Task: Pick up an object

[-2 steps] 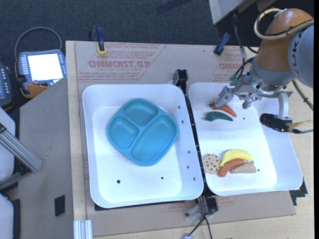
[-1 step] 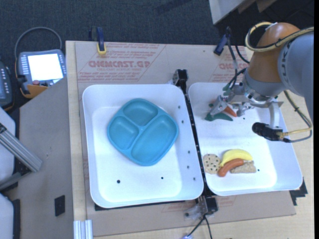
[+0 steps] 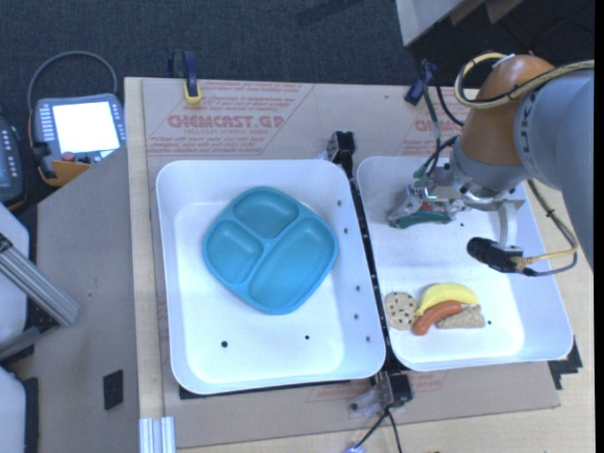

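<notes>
Camera view: board behind left bin reads "CHEMCAST GP".

Blue plate, yellow banana, white bins.

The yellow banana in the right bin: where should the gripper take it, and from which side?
Probably straight from above, fingers across the middle of the banana. Its upper curved edge faces open bin floor, but the sausage and bread slice press against its lower edge and the cookie lies left, so low approaches look crowded.
</notes>
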Robot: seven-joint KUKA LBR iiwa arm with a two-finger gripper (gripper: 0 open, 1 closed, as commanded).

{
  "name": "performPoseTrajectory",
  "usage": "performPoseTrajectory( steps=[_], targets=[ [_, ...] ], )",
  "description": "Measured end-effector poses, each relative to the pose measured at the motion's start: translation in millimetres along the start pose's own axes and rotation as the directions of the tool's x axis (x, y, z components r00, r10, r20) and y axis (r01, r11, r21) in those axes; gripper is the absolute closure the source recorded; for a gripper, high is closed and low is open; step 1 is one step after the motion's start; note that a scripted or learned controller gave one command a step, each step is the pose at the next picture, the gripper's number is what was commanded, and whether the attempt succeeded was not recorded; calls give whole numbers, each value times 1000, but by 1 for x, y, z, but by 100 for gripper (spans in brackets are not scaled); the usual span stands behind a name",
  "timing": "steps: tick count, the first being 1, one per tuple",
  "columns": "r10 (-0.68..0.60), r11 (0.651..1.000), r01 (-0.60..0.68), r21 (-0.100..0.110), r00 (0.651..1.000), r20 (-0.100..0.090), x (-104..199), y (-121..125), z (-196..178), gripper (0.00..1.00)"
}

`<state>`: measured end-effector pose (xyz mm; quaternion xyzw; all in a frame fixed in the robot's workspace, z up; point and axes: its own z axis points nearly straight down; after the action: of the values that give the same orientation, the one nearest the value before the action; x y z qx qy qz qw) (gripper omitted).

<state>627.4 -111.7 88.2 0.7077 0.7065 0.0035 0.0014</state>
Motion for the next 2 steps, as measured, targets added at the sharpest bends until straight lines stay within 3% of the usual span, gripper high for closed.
performPoseTrajectory(
  steps=[1,2],
  targets=[
    [-2,1000,2,1,1000,3,0,-1,-10,100],
    [-2,1000,2,0,1000,5,1,-7,-70,100]
  ],
)
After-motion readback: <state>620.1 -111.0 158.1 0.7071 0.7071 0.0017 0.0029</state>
